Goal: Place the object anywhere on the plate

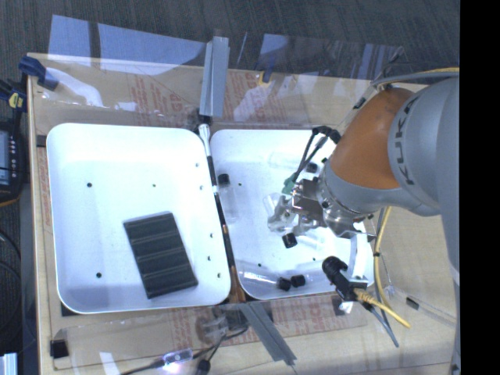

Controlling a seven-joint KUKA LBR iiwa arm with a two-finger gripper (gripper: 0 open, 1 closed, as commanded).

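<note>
The pale wooden worktop (312,330) carries two shallow white plastic bins side by side, with red printed marks on its surface that are too faint to read. The left white bin (78,155) holds a dark grey ribbed rectangular plate (160,254), lying flat and turned at a slant in the near half of that bin. The right white bin (250,155) sits just beside it, the two rims meeting along a dark seam.

The grey robot arm with the orange band (391,151) reaches in from the right and covers much of the right bin's far-right part. White letters run down the grey casing near the orange band; they appear to read "KUKA", though only part of the word is visible. Black cables loop from the orange band down toward the wrist.

The metal two-finger hand (291,223) hangs low over the middle of the right bin. Whether the hand is apart or together cannot be told, as its tip is a cluster of metal and glare. A small dark piece (289,241) lies just below the hand; it is unclear whether the two touch.

Two small black objects (291,281) lie near the right bin's near rim, well apart from the plate. Another small black object (223,180) lies near the seam.
</note>
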